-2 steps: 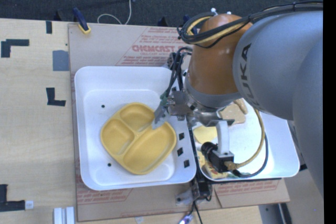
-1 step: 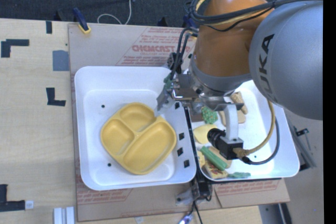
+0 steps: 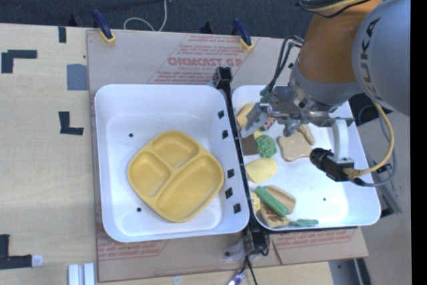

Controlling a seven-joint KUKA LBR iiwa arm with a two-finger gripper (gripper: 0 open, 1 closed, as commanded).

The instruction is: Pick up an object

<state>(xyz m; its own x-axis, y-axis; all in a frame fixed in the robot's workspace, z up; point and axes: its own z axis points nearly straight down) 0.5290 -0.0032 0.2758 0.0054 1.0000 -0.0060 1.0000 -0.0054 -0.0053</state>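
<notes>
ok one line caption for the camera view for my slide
KUKA arm's gripper hovering over toy food in the right bin, with a yellow divided tray in the left bin.

Right bin (image 3: 353, 207) holds toy food: green broccoli (image 3: 265, 145), yellow lemon (image 3: 261, 170), toast slice (image 3: 293, 147), hot dog (image 3: 275, 200), lying loose, close together.

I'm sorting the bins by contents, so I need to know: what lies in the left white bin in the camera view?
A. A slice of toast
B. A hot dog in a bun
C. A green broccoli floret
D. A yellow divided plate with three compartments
D: the yellow divided plate lies alone in the left bin, while the toy foods, such as the toast and broccoli, lie in the right bin.
</notes>
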